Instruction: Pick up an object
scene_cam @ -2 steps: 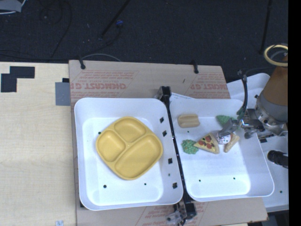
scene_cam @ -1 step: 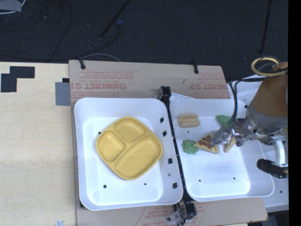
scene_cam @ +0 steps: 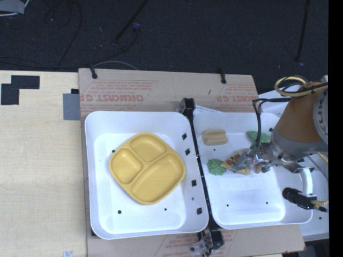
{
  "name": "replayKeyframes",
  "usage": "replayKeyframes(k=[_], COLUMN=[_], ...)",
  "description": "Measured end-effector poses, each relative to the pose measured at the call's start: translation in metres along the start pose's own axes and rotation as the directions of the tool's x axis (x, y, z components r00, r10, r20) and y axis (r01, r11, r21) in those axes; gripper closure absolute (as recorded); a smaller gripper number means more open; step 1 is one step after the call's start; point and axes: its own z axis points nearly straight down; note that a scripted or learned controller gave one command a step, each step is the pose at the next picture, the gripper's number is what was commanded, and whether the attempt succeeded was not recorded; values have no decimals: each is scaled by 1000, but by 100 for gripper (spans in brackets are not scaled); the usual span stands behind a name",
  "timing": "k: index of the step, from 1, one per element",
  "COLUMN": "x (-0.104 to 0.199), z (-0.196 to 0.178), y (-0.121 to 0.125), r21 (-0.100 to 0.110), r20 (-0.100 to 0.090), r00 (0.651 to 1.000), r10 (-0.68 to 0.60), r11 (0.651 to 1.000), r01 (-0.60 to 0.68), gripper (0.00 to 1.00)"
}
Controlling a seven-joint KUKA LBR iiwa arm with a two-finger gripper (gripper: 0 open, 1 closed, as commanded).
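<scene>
My gripper (scene_cam: 252, 161) hangs low over the right bin (scene_cam: 246, 208), coming in from the right under the orange wrist band. Right at its tip lies a small cluster of colourful toy food pieces (scene_cam: 236, 162), and I cannot make out whether anything sits between the tips. A green leafy piece (scene_cam: 215, 166) lies just left of that cluster. A tan bread-like piece (scene_cam: 215, 137) rests further back in the same bin. Another green piece (scene_cam: 256, 136) peeks out behind the arm's cable.
The left bin (scene_cam: 102, 197) holds a yellow divided plate (scene_cam: 148, 167). A black divider (scene_cam: 195, 165) separates the two bins. The arm's body (scene_cam: 300, 127) and cables cover the right bin's far right side. Cardboard lies under both bins.
</scene>
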Motion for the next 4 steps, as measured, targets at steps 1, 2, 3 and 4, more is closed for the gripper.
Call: replayKeyframes(k=[1, 2, 3, 4], x=[1, 0, -9, -9], z=[33, 21, -26, -67], y=[0, 0, -3, -6], r21=[-1, -1, -6, -4], r20=[0, 0, 2, 2], r00=[1000, 1000, 1000, 1000], r10=[1, 4, 3, -2], r11=[1000, 1000, 1000, 1000], r01=[-1, -4, -3, 2], gripper=[0, 100, 100, 100])
